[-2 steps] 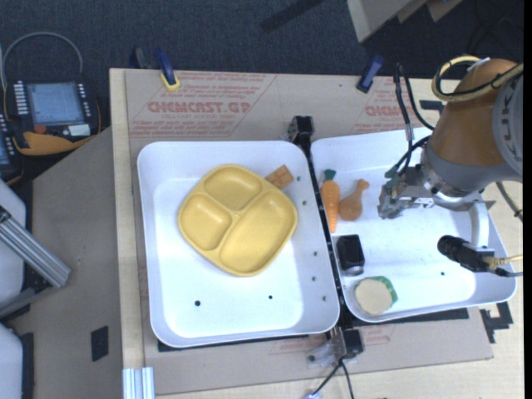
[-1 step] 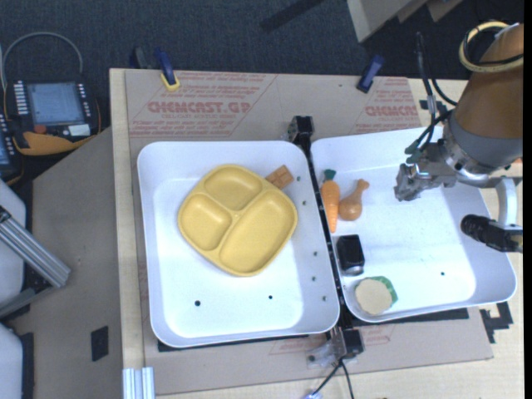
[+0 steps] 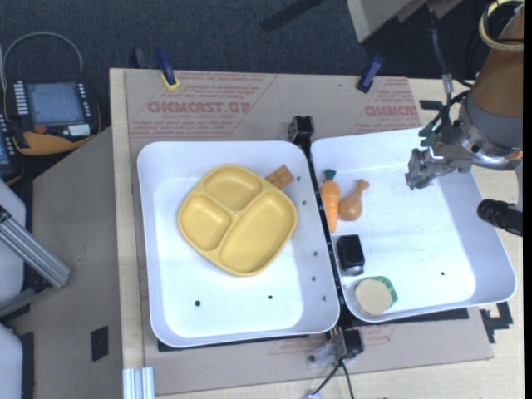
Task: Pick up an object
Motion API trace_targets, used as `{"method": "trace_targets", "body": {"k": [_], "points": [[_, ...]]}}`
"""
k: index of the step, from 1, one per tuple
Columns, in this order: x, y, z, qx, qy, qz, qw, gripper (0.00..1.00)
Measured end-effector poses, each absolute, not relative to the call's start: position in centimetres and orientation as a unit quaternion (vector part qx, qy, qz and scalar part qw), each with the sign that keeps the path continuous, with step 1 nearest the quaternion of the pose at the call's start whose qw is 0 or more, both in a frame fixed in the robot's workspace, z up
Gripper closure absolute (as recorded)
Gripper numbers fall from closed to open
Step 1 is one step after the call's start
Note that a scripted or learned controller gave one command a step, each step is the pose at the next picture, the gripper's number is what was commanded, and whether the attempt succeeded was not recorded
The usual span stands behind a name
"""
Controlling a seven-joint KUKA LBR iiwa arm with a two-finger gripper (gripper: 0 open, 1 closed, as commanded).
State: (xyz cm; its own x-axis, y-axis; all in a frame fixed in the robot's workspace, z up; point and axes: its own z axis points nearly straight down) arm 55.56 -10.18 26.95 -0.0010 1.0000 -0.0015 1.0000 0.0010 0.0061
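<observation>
Gripper: gripper (image 3: 422, 173) hangs over the far right part of the right bin (image 3: 465, 256), nothing between its fingers; whether they are apart or together I cannot tell from here.
Arm: grey, with an orange band, reaching in from the right.
Nearest things: a drumstick (image 3: 354, 200) and a carrot (image 3: 330, 203), side by side near the bin's left wall.
Direction: both lie to the left of the gripper and slightly nearer, well apart from it.
Long axis: the carrot runs far to near; the drumstick slants, thin end toward the far right.
Others: a black block (image 3: 350, 253) and a round biscuit (image 3: 373, 296) sit nearer, along the same left side.
Left bin (image 3: 166, 248): holds a yellow divided plate (image 3: 238, 219) with a small brown piece (image 3: 279, 176) at its far edge.
Judgement: the drumstick looks the shortest reach, a move leftward then down.
</observation>
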Motion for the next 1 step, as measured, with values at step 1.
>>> {"method": "trace_targets", "body": {"k": [1], "points": [[53.84,-5.75,25.93,0.706,0.708,0.0,-0.002,1.0]]}}
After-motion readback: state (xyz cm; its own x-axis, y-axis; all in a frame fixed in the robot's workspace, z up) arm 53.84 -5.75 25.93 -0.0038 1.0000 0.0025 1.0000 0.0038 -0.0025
